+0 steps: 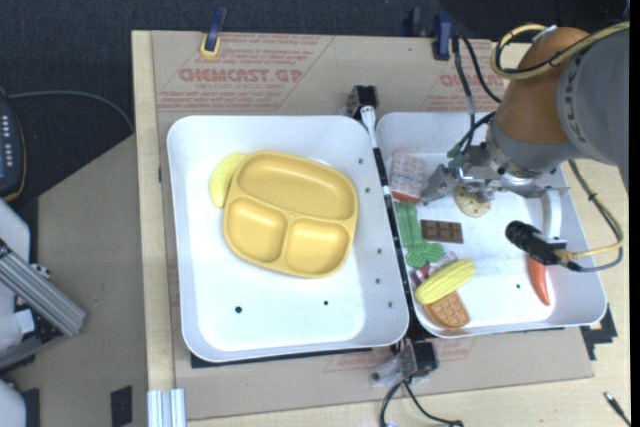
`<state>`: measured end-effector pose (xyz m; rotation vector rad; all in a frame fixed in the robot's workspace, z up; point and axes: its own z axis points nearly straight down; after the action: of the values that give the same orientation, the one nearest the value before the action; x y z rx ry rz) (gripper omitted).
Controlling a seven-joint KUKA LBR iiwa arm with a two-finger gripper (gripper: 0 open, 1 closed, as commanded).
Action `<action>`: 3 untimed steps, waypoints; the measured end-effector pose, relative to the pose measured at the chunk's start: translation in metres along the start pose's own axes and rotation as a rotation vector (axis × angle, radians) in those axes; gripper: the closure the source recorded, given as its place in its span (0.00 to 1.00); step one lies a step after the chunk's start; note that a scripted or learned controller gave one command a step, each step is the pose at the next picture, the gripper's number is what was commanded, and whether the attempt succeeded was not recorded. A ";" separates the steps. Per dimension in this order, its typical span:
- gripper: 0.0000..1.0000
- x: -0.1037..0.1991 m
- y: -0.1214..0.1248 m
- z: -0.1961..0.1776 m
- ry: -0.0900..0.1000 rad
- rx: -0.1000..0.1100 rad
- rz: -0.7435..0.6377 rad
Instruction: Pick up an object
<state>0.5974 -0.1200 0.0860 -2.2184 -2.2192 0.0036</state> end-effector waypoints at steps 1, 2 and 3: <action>1.00 -0.001 0.002 -0.015 -0.003 -0.008 0.001; 1.00 0.003 0.002 -0.078 -0.002 -0.011 -0.001; 1.00 0.004 0.002 -0.122 -0.003 -0.011 -0.001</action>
<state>0.5994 -0.1164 0.2079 -2.2245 -2.2269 -0.0058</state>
